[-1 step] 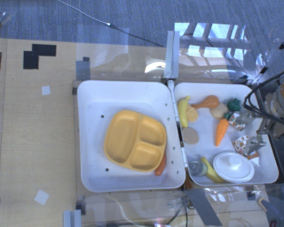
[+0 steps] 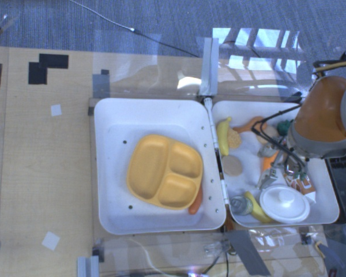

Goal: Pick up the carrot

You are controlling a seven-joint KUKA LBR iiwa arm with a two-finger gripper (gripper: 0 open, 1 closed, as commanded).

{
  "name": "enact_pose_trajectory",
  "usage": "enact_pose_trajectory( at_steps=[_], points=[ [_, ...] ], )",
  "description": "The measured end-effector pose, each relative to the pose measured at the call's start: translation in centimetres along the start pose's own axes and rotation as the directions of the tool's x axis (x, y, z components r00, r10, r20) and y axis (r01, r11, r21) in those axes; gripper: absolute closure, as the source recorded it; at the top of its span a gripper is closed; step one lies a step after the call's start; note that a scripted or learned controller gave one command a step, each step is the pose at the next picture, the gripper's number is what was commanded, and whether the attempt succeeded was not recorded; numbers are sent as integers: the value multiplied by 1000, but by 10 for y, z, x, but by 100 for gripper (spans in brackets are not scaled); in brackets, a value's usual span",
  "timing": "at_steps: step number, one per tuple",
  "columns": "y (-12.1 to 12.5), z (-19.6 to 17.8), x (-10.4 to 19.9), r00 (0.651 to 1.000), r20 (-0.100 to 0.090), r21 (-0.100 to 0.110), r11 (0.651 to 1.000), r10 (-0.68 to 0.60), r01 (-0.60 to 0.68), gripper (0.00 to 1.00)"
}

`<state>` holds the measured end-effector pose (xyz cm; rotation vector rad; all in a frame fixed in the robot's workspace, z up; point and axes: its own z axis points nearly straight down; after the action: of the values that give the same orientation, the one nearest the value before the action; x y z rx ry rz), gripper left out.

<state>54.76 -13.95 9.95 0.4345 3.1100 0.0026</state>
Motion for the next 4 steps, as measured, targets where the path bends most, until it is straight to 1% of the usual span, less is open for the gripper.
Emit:
enact_pose_trajectory(
  at_steps=[1, 2, 3, 4],
  points=[
    [46, 10, -29, 999, 12, -1, 999, -51, 51, 0],
    [47, -3, -32, 998, 21, -1, 998, -55, 55, 100],
    [37, 1, 73, 994, 2, 1, 994, -109, 109, 100],
    [133, -87, 98, 985, 7, -4, 985, 173, -173, 100]
  ],
)
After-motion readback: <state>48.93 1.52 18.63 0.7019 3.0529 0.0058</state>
